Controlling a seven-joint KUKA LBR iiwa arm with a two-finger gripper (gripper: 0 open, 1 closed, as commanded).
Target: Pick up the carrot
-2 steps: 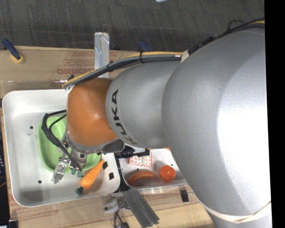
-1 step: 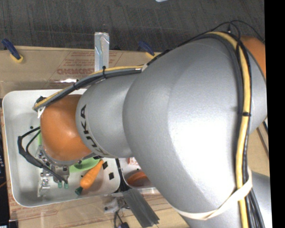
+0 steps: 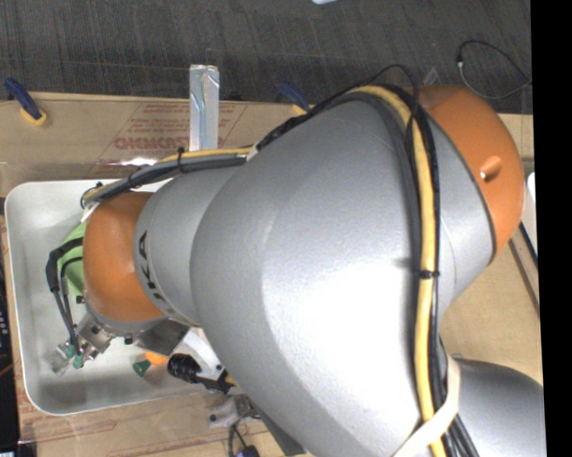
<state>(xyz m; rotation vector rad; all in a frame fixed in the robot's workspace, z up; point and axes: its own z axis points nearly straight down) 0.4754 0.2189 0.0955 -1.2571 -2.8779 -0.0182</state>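
The arm's grey body and orange wrist band (image 3: 114, 266) cover most of the camera view and reach down into the left white bin (image 3: 30, 279). My gripper (image 3: 70, 354) hangs low over the bin's front left floor, seen as a small metal tip. The carrot (image 3: 152, 362) lies just right of it: a short orange piece with a green end, partly tucked under the arm's cabling. Gripper and carrot are apart, and nothing shows in the gripper.
A light green object (image 3: 72, 258) peeks out from behind the wrist near the bin's middle. A cardboard sheet (image 3: 123, 125) lies under the bin's far side, with a silver upright post (image 3: 204, 104) on it. The arm hides the right bin.
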